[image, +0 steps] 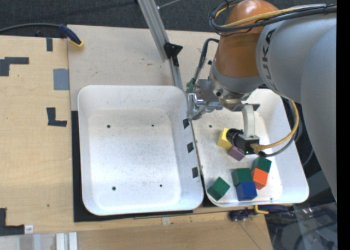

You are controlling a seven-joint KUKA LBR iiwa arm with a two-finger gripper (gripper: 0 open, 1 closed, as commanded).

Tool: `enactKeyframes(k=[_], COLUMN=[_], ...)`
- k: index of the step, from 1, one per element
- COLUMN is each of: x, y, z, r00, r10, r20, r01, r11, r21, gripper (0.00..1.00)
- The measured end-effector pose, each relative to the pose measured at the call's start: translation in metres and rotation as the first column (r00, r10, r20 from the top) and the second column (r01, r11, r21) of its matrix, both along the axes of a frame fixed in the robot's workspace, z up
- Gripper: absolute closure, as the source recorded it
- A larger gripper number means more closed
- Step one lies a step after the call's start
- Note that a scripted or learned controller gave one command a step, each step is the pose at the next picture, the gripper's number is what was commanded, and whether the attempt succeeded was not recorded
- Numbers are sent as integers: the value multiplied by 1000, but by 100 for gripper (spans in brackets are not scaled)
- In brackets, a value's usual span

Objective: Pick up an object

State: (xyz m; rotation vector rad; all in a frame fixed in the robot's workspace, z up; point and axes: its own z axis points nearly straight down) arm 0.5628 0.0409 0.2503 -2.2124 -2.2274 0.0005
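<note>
**Step in hand:** approach for a pick; nothing is seen in the grasp.

**Position of objects:** All candidates lie in the right shallow white plastic bin (pixel 290 191). A small yellow block (pixel 223 138) sits touching a small purple block (pixel 236 153) in the middle of the bin. Nearer the front rim lies a tight cluster: a dark green block (pixel 240 176), an orange block (pixel 260 177), a blue block (pixel 246 190) and a second green block (pixel 263 163). A lone green cube (pixel 219 187) lies just beside the cluster, towards the left wall.

**Tool state:** The gripper (pixel 196 108) holds nothing visible. Whether it is open or closed cannot be told from this angle.

**Arm pose:** The grey arm (pixel 306 52) reaches in from the right, its orange band (pixel 246 19) uppermost and its wrist pointing down. The gripper hangs over the rear of the wall shared with the left shallow white plastic bin (pixel 131 134), well apart from every block.

**Recommendation:** Target the lone green cube, since it appears to have free sides. Centre over it and descend vertically. Avoid the cluster, where neighbours would likely block a clean closure, and keep clear of the bin wall.
</note>
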Motion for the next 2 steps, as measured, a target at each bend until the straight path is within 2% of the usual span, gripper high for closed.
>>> enactKeyframes(k=[1,2], x=[9,8], y=[47,44], z=[0,0], r00=[1000,1000], r10=[0,-4], r20=[0,0], r01=[0,4], r11=[1000,1000], r21=[0,-3], gripper=[100,0])
